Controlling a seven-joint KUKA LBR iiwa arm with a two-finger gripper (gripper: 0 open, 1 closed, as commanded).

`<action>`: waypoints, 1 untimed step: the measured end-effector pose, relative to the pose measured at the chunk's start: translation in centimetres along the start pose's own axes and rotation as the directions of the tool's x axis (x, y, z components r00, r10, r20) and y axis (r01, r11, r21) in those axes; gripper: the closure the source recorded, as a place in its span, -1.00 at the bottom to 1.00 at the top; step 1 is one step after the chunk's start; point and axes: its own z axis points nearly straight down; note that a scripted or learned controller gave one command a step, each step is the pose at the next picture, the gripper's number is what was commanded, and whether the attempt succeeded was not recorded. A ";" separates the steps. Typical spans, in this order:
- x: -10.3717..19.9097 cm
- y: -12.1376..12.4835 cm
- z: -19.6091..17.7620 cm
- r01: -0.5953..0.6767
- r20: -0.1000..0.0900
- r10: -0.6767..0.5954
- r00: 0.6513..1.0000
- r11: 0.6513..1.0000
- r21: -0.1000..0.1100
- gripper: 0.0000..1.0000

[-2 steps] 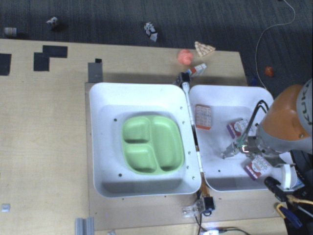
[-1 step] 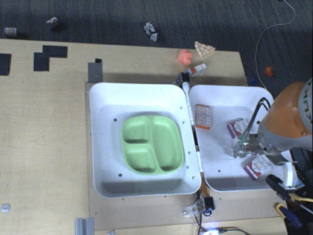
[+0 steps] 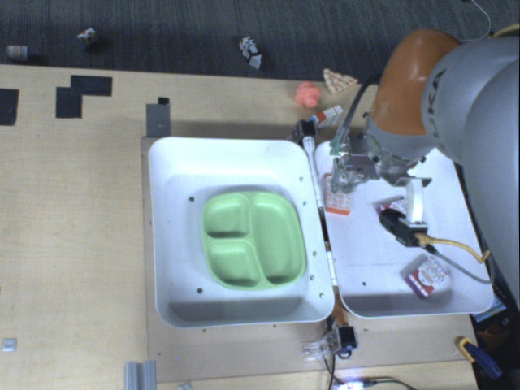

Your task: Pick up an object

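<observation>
The hand [image 3: 351, 174] is close over a red-white packet [image 3: 337, 201]; spread or not, I cannot tell. The packet is probably light, flat and slippery, so pinch its edges.

A pink ball [image 3: 307, 95] (patterned wedge [image 3: 340, 80] just beside it) lies on the bench [image 3: 73, 218].

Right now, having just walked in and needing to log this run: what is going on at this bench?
The grey arm reaches in from the right, and its gripper hangs low over the right bin, close to that bin's left wall. It is right by a small red-and-white packet, but I cannot tell whether it has hold of it. A second packet lies toward the lower right of the same bin. The left bin holds a green divided plate, well apart from the arm.
</observation>
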 end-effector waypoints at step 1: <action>3.8 -10.3 -4.5 0.000 0.000 0.000 1.000 1.000 0.001 1.00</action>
